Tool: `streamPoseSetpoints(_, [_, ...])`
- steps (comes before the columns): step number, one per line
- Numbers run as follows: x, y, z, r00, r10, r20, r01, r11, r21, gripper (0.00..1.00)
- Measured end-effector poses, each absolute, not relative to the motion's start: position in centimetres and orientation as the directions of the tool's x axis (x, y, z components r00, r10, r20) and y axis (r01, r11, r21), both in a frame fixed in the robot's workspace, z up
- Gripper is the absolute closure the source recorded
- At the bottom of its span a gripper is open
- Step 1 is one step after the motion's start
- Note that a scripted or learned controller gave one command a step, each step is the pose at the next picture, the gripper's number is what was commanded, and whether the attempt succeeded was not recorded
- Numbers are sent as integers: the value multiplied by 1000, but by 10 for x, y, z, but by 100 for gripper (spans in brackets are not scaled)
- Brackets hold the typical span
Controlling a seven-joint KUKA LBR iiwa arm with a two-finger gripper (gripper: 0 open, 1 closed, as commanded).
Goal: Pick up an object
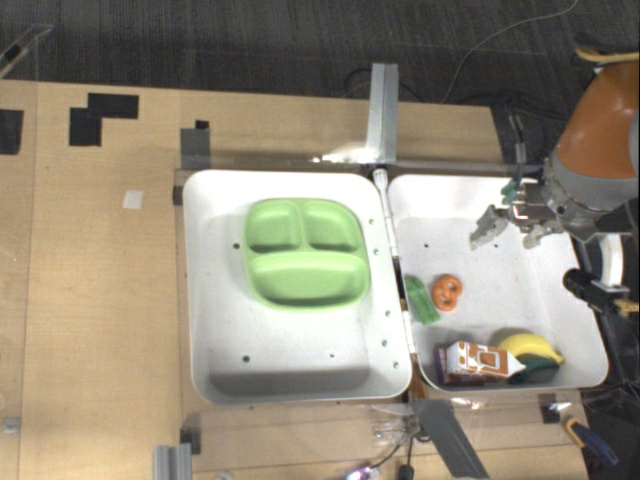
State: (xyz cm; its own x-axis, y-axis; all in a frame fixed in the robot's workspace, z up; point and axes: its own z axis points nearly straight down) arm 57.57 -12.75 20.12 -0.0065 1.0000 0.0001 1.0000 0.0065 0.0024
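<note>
While the gripper (508,226) is hanging with jaws apart and nothing between them, the orange ball (446,290) is lying below-left of the jaws, near the green piece (420,301); judged light, smooth, prone to rolling, so it is best being pinched across its middle

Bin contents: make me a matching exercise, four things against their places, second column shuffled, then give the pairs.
Things:
1. green divided plate
2. orange ball
3. banana
4. brown carton

Places:
A. near edge of the right bin, just left of the yellow fruit
B. middle of the left bin
C. near right corner of the right bin
D. left part of the right bin, beside a green item by the divider

Pairs: 1-B, 2-D, 3-C, 4-A
</note>
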Motion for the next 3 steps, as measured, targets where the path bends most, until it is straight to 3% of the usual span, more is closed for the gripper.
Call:
streamPoseSetpoints(1, [576, -84, 137, -80, 997, 0, 997, 80, 3, 0])
streamPoseSetpoints(2, [566, -85, 106, -92, 996, 0, 996, 92, 3, 0])
streamPoseSetpoints(3, [540, -85, 92, -55, 999, -2, 998, 55, 22, 0])
